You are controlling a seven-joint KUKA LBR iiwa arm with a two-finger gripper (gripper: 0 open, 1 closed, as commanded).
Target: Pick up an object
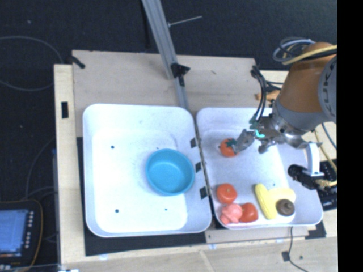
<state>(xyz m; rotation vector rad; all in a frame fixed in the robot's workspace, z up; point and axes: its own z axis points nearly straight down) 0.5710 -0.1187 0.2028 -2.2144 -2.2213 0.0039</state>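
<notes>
Lying in the right bin's (211,120) far-left part, a small orange-red toy (227,148) touches one finger of the gripper (253,143), jaws spread, gripping nothing. Nearer sit other toys; a blue bowl (169,171) occupies the left bin (102,123).

One fixed camera, high over the bench, looking down at a slant.

The view takes in the whole bench (142,78) from a moderate distance, with dark floor around it: the left bin (113,123) sits mid-frame, the right bin (218,118) beside it toward the right. The arm (303,95) comes in from the right edge, and a grey metal pole (161,33) slants down from the top toward the bins.
</notes>
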